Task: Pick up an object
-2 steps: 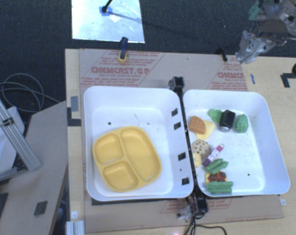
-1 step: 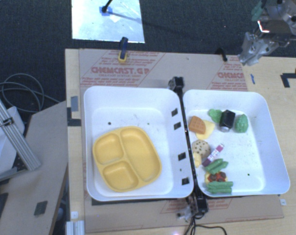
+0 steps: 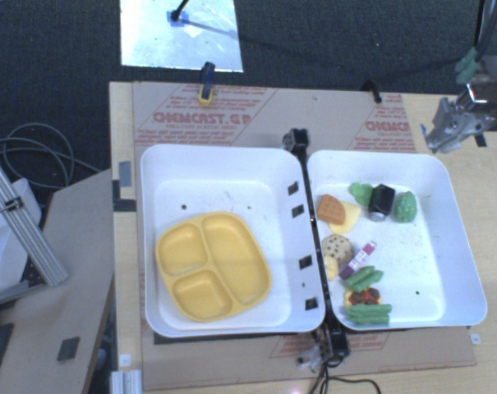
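Toys fill the right bin (image 3: 445,245), and we count them mostly along its left half. We see a waffle-like orange piece (image 3: 331,209) on a pale yellow slice (image 3: 347,217) near the divider, and beside them a green leafy piece (image 3: 361,193), a black can (image 3: 381,201) lying on its side, and a green broccoli-like piece (image 3: 406,207), the three set close in a row. Lower down we find a speckled cookie (image 3: 337,246), a small white and magenta tube (image 3: 359,258), a green pepper-like piece (image 3: 363,279), and at the front a green pod with red bits (image 3: 368,309).

We see the left bin (image 3: 223,171) holding a yellow divided tray (image 3: 211,264) with three compartments, set toward its front left.

We place the end effector (image 3: 455,128) at the upper right, beyond the far right corner of the right bin, well apart from every toy. We cannot tell from this view how the end effector is set, and we see nothing in it.

We note the worktop (image 3: 256,109) under both bins bears red printed lettering, and a small yellow and blue clamp (image 3: 206,84) sits at its far edge.
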`<move>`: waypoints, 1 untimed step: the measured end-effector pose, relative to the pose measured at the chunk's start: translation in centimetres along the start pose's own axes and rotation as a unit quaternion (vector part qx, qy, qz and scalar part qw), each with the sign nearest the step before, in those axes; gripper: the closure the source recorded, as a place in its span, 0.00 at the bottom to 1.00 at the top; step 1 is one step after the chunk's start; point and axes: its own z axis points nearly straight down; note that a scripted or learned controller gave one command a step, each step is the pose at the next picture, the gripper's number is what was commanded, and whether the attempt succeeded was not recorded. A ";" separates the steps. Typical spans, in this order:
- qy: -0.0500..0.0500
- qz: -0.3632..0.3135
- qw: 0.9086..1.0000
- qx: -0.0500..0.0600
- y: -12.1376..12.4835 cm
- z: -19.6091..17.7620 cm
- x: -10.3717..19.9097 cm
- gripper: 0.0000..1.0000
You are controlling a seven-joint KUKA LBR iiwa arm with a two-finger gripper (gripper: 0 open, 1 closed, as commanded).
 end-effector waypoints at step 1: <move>0.000 -0.002 1.000 -0.001 0.4 -1.0 0.0 1.00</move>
